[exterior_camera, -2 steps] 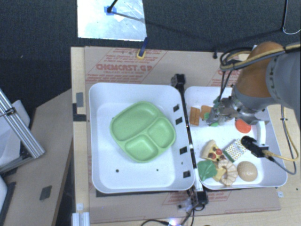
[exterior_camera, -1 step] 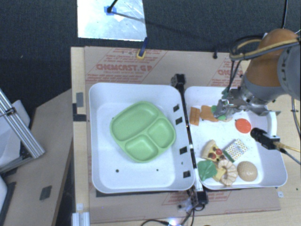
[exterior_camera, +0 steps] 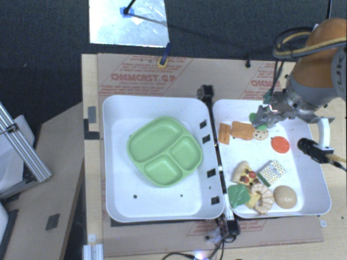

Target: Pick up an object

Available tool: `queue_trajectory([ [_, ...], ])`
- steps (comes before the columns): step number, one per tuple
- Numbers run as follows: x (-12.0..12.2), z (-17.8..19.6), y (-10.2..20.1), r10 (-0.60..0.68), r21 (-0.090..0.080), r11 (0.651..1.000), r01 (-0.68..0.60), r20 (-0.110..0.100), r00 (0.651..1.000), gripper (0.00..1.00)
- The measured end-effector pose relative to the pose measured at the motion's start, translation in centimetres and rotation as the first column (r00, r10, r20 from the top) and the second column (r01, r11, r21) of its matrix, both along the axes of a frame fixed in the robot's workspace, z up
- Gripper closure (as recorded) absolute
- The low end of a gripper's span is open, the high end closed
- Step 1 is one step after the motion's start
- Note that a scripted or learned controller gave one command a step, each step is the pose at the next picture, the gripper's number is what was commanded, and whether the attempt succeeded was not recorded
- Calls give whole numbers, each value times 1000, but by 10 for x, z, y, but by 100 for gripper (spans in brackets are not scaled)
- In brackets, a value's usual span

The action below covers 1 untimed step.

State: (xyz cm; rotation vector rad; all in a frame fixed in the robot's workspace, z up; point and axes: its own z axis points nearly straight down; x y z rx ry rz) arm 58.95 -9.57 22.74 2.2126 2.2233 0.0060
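Two bins (exterior_camera: 116, 161) sit before me; the right one holds the toy food. My gripper (exterior_camera: 264, 117) hangs low over its far side, and whether it is open or closed I cannot tell. Just left of it lies the orange bread piece (exterior_camera: 242, 130), long axis running left to right. I judge a short shift left would centre it.

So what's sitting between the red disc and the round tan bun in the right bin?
In the camera view, only bare white floor of the right bin lies directly between the red disc and the tan bun. The small checkered block sits just left of that line.
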Motion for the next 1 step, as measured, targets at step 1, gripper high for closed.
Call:
queue_trajectory([
  [1, 23, 7, 50, 6, 3, 1000, -6, -2, 1000, 100],
])
